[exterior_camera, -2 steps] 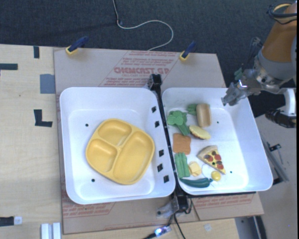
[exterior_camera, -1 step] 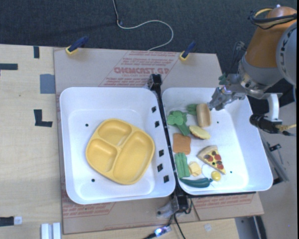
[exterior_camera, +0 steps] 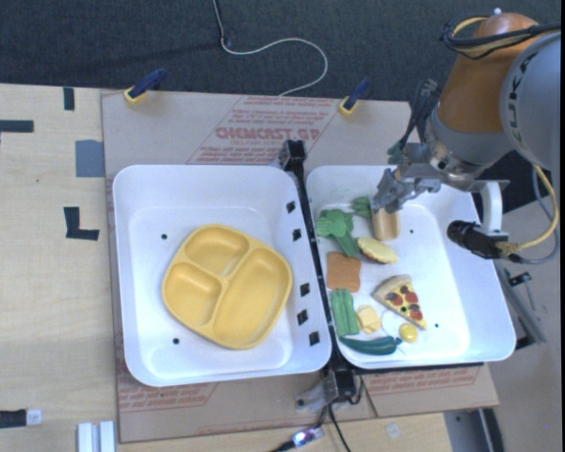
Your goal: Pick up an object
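The right bin point(exterior_camera: 471, 290) holds several toy foods. Among them are a tan cylinder-shaped piece point(exterior_camera: 384, 223), a green leafy piece point(exterior_camera: 334, 224), a yellow lemon-like piece point(exterior_camera: 377, 250), a brown toast square point(exterior_camera: 343, 271) and a pizza slice point(exterior_camera: 398, 297). My gripper point(exterior_camera: 390, 199) reaches in from the right and hangs at the bin's far side, directly over the top end of the tan piece. The tan piece meets the gripper's tip; I cannot tell whether it is gripped or resting on the bin floor.
A yellow divided plate point(exterior_camera: 228, 285) lies in the left bin point(exterior_camera: 141, 205). At the right bin's near end lie a green stick point(exterior_camera: 343, 311), a yellow cube point(exterior_camera: 368, 320) and a dark green pod point(exterior_camera: 369, 345). A black divider point(exterior_camera: 306, 252) separates the bins.
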Controlling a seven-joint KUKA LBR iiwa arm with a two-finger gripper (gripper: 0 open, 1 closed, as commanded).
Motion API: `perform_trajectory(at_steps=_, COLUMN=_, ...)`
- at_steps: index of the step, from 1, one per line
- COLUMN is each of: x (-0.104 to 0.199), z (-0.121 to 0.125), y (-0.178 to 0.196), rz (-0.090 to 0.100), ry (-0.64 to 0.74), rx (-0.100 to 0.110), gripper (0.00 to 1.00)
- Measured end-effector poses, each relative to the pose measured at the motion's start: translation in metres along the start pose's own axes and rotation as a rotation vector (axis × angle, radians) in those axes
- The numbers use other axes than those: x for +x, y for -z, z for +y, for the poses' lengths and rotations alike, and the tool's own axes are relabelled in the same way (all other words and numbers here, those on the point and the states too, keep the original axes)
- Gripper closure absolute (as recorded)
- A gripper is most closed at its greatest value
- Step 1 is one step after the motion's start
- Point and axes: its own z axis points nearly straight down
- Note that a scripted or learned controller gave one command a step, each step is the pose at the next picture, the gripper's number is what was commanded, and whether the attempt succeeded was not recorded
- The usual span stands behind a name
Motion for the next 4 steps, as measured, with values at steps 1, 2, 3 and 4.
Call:
perform_trajectory(at_steps=1, x=0.052, z=-0.010, y=0.009, rz=0.000, ry=0.001, rx=0.000, gripper=1.00)
perform_trajectory(at_steps=2, x=0.098, z=-0.009, y=0.001, rz=-0.001, ry=-0.001, rx=0.000, gripper=1.00)
perform_trajectory(at_steps=3, x=0.150, z=-0.021, y=0.009, rz=0.000, ry=0.001, rx=0.000, gripper=1.00)
perform_trajectory(at_steps=4, x=0.150, z=-0.021, y=-0.006, rz=-0.003, ry=-0.003, rx=0.001, gripper=1.00)
